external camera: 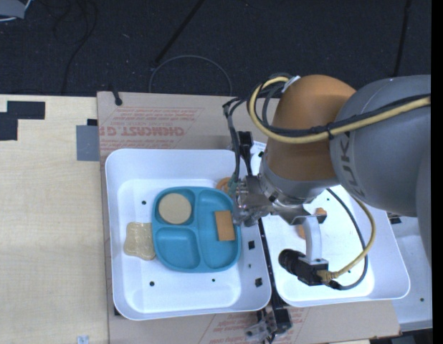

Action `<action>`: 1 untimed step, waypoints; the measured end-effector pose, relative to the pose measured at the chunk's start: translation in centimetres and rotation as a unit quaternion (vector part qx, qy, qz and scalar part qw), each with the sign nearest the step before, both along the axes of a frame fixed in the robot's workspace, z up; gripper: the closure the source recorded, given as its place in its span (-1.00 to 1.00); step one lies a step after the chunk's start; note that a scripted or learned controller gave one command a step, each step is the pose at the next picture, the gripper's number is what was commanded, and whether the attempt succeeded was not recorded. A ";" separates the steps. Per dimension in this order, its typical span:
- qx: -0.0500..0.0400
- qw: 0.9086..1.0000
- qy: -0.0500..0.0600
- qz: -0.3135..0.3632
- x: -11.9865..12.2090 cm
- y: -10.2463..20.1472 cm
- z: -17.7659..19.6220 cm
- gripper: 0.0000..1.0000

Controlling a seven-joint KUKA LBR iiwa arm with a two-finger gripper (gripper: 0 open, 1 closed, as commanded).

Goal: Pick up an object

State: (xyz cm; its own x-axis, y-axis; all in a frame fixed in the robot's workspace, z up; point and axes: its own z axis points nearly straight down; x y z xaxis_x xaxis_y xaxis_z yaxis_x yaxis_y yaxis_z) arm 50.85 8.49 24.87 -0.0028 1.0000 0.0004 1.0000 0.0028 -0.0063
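A blue divided tray (196,253) lies in the left bin (135,299). A round tan disc (174,208) rests in the tray's upper left compartment, and an orange-brown rectangular piece (224,226) lies near its right side. A pale yellow spongy lump (139,240) sits just left of the tray, touching its edge. My gripper (244,205) hangs over the right edge of the left bin, just right of the rectangular piece. A small orange object (223,184) peeks out beside the gripper, at the tray's upper right corner.
The grey arm with its orange band (307,135) covers much of the right bin (379,285). Yellow and black cables loop around the wrist. Small orange bits (320,212) show in the right bin beneath the arm. A black fitting (300,267) hangs low there.
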 end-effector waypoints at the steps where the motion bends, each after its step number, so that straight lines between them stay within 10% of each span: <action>1: 0.000 1.000 0.000 -0.001 0.0 -0.1 0.0 -1.00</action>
